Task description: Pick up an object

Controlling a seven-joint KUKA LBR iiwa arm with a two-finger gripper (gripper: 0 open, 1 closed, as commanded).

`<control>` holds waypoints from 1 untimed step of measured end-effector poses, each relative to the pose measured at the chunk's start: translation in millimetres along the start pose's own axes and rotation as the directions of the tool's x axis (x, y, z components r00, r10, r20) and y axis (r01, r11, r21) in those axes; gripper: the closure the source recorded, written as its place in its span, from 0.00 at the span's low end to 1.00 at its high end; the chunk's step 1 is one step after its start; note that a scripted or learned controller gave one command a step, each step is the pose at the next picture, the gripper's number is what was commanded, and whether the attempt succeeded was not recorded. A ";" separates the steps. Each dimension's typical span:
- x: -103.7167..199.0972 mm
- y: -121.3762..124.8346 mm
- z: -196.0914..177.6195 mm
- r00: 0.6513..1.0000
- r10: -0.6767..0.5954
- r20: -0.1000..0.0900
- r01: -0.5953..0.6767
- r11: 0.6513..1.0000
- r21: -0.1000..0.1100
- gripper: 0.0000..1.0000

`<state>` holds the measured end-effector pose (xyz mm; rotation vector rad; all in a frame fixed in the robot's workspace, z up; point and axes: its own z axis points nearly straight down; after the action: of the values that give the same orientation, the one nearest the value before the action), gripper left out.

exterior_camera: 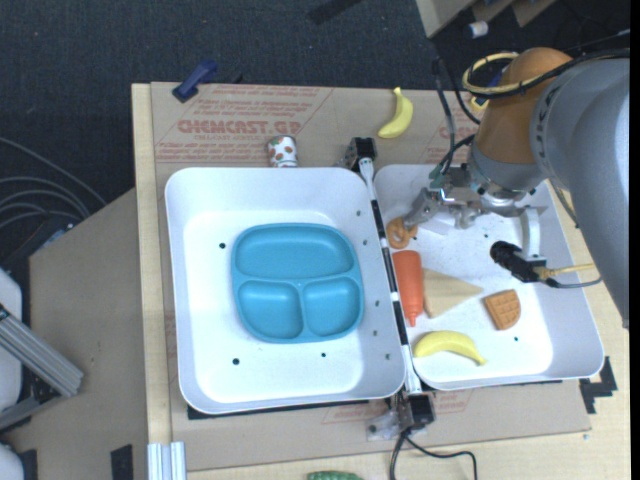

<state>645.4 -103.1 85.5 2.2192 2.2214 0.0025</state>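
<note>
The right bin [570,353] holds an orange carrot [407,283], a pale yellow cheese wedge [447,291], a brown waffle piece [503,309], a yellow banana [450,346] and a small brown pretzel-like ring [400,232]. My gripper [466,211] hangs low over the far part of this bin, just right of the brown ring and above the cheese wedge. Nothing is visibly held. The grey arm with its orange band [520,98] covers the bin's far right corner.
The left bin [195,353] holds a blue divided plate [297,280]. On the bench behind the bins lie a second yellow banana [397,116], a small patterned toy [283,150] and a blue object [195,80]. Cables run beside the arm.
</note>
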 end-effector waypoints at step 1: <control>-1.2 -3.7 -9.2 1.000 -0.001 -0.002 0.001 1.000 0.022 1.00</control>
<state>641.6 -104.3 94.7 2.2294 2.2344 -0.0199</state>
